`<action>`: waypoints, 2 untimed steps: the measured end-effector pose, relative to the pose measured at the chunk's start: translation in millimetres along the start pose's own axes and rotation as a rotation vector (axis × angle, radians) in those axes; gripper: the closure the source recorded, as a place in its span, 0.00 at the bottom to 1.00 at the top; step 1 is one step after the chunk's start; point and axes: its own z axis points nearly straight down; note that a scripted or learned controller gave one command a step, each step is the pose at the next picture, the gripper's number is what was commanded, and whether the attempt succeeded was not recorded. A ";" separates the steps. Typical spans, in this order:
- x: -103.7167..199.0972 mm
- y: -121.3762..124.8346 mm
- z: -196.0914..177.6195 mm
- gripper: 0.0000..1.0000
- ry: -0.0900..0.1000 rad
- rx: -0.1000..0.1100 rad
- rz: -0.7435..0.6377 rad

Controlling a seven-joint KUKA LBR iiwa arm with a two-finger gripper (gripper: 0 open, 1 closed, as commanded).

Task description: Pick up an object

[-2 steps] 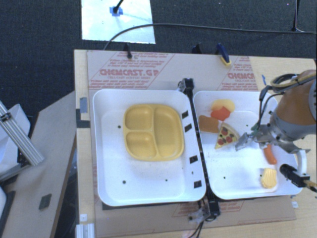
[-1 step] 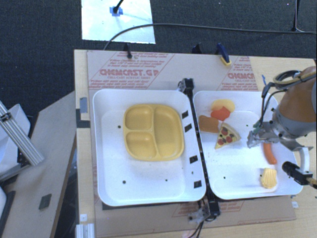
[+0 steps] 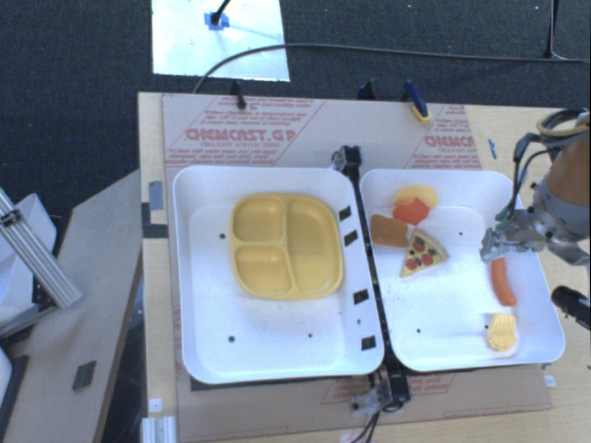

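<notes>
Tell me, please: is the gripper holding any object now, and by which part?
It cannot be told. The gripper sits right above the top end of the orange hot dog, but no grasp is visible.

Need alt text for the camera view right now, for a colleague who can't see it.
The gripper sits just above an orange hot dog in the right bin, which also holds a pizza slice and other toy foods. The left bin holds a yellow divided plate.
</notes>
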 end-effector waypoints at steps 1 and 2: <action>-0.6 1.9 -44.6 1.00 0.000 0.000 -0.005; 45.2 -7.7 -49.9 1.00 0.004 0.006 -0.009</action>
